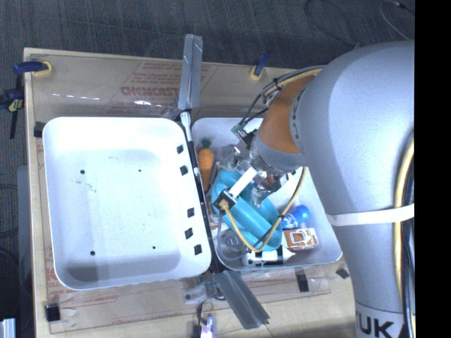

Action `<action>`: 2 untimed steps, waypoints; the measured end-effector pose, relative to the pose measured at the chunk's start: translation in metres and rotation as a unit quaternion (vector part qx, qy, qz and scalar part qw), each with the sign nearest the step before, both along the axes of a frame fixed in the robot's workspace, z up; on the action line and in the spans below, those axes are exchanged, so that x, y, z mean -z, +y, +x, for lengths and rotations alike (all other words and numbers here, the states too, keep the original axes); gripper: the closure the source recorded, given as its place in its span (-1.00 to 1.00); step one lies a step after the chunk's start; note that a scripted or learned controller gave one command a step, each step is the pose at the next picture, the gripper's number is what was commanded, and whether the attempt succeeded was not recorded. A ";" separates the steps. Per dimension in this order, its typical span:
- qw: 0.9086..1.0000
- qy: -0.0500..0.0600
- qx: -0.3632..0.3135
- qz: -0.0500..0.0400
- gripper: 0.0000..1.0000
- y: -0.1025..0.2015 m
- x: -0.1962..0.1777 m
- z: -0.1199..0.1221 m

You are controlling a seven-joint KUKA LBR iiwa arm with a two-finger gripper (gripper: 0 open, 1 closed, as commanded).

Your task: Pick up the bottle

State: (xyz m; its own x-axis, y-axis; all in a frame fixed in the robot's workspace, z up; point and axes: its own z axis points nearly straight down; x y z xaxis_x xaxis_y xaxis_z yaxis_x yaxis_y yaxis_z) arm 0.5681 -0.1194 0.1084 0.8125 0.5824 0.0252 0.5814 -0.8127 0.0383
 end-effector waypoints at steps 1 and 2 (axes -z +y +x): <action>1.000 -0.002 -0.003 -0.001 1.00 0.000 -0.011 0.002; 0.999 0.024 -0.025 0.009 1.00 0.031 -0.135 -0.025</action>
